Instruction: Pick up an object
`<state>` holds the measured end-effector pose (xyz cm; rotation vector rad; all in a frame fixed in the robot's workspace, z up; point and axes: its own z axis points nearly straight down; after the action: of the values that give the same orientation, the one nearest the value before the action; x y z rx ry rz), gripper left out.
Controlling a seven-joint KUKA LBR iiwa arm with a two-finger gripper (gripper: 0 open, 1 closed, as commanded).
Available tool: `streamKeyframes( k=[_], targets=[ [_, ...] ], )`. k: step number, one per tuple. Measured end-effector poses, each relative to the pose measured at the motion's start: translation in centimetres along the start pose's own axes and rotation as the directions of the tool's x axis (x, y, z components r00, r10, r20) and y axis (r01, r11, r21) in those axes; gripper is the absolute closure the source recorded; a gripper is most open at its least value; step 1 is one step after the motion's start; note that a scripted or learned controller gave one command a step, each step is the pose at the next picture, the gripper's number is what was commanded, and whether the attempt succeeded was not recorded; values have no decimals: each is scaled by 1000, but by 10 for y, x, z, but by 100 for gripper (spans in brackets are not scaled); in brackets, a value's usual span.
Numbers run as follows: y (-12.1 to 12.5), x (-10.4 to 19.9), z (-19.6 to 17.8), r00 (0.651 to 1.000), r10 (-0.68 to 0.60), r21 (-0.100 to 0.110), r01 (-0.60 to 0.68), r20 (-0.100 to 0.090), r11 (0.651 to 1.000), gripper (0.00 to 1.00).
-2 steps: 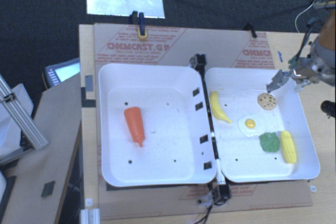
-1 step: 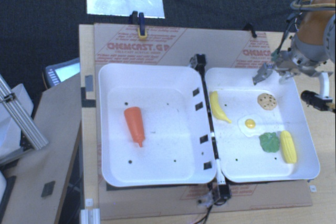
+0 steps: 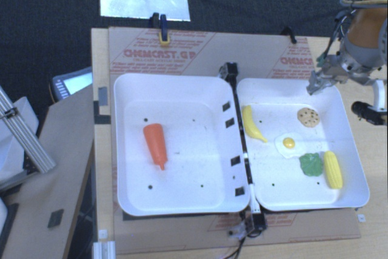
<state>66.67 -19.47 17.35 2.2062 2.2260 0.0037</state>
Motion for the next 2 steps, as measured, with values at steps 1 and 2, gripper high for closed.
streamKeyframes(
  k=[1, 2],
  targets=[
    [-119, -14, -48, 1000, 15, 7, -15, -2, 1000, 100],
    [-128, -12, -85, 1000, 9, 1, -9, -2, 1000, 100]
  ],
)
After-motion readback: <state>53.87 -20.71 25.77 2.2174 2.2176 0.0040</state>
